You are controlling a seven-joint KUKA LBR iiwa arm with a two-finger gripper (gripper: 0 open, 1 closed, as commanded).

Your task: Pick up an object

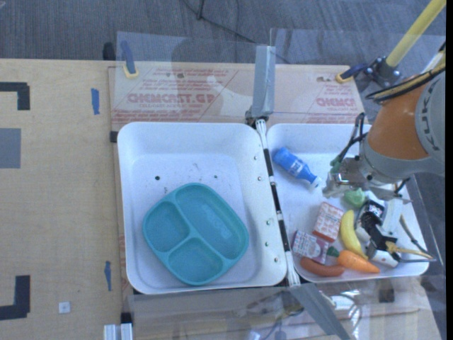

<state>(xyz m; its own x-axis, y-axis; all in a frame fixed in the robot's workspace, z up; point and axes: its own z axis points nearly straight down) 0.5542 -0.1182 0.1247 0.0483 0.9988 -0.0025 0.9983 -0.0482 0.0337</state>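
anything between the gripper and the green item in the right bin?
Nothing visible. The gripper sits low in the right bin, right beside the green item, no object between them. The blue bottle lies to its left; the banana and the small carton lie nearer the front edge.

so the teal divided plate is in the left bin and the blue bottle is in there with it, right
Not quite. The camera view shows the teal divided plate in the left bin, but the blue bottle lies in the right bin, near its upper left corner.
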